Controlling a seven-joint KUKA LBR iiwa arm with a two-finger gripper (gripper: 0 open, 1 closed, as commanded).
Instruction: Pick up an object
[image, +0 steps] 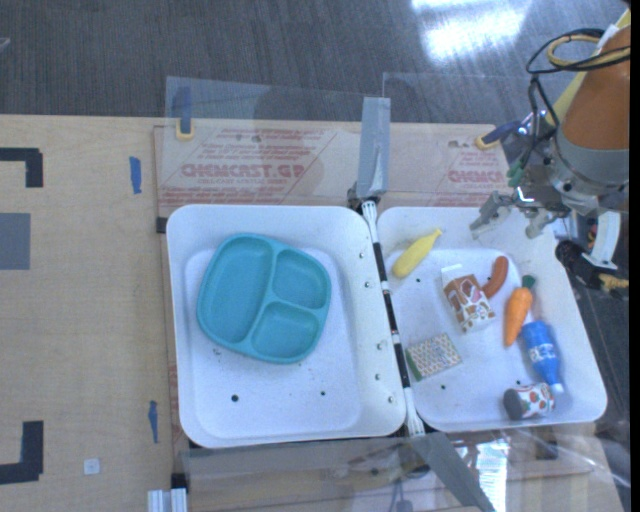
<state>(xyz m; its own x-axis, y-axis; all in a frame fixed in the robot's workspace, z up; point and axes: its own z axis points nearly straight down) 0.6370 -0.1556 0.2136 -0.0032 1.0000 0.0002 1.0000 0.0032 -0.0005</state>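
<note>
Camera view: we see two white bins.
Right white plastic bin (590, 395): our landmark.
Grey two-finger gripper (512, 215): we see it over this bin's far edge, fingers spread apart, holding nothing.
Orange toy carrot (516, 312): lies inside the bin, near its right side.
Yellow toy banana (415, 252): inside, far-left corner.

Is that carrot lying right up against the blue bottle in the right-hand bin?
Touching, as far as the camera view shows: the carrot's pointed lower end meets the top of the blue bottle, with no white bin floor showing between them.
</note>
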